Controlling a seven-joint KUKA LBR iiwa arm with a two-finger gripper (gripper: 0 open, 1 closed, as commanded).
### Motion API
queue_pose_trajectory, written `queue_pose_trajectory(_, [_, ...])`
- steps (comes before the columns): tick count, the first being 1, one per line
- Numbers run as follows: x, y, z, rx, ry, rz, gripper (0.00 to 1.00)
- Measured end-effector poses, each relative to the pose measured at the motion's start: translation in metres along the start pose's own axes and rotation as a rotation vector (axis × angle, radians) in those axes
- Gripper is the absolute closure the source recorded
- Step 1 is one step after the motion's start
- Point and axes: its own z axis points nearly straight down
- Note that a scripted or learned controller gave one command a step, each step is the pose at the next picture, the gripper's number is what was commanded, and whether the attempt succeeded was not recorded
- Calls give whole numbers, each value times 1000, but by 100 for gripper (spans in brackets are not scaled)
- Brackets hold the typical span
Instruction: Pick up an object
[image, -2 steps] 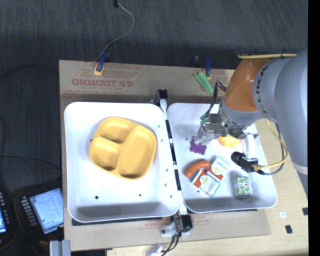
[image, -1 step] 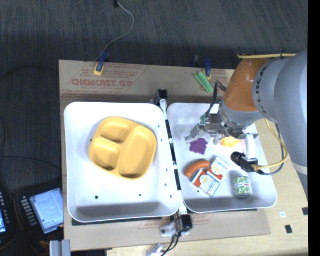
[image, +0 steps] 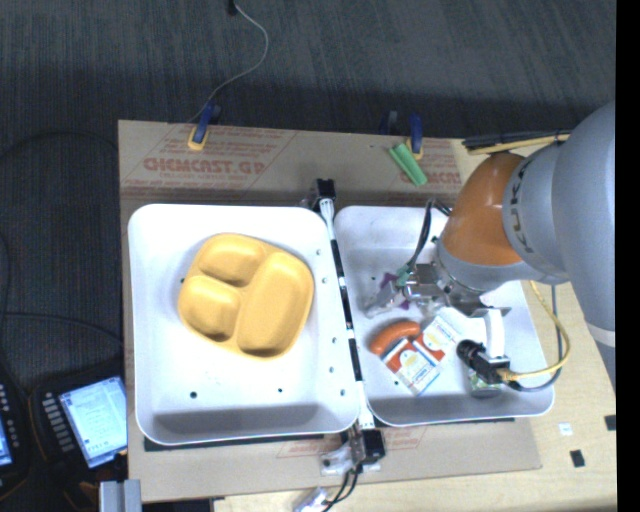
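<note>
My gripper (image: 392, 292) reaches into the right bin (image: 372, 232) from the right, low over its middle. Just below it lies an orange sausage-shaped piece (image: 394, 334). Against that piece rests a small white, red and blue carton (image: 421, 358). A small purple and green item (image: 406, 288) sits right at the gripper's tip; I cannot tell whether it is held. The arm's orange band and grey wrist cover the bin's right half.
The left bin (image: 160, 390) holds a large yellow bun-shaped object (image: 245, 293). A green marker (image: 408, 164) and blue clamps (image: 206, 124) lie on the cardboard behind the bins. A black divider (image: 340, 290) runs between the bins.
</note>
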Motion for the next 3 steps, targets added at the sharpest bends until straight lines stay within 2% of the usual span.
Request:
queue_pose_trajectory(1, [-1, 1, -11, -3, -1, 1, 100])
queue_pose_trajectory(2, [-1, 1, -11, -2, 0, 1, 0])
queue_pose_trajectory(3, [2, -3, 0, 1, -2, 2, 0])
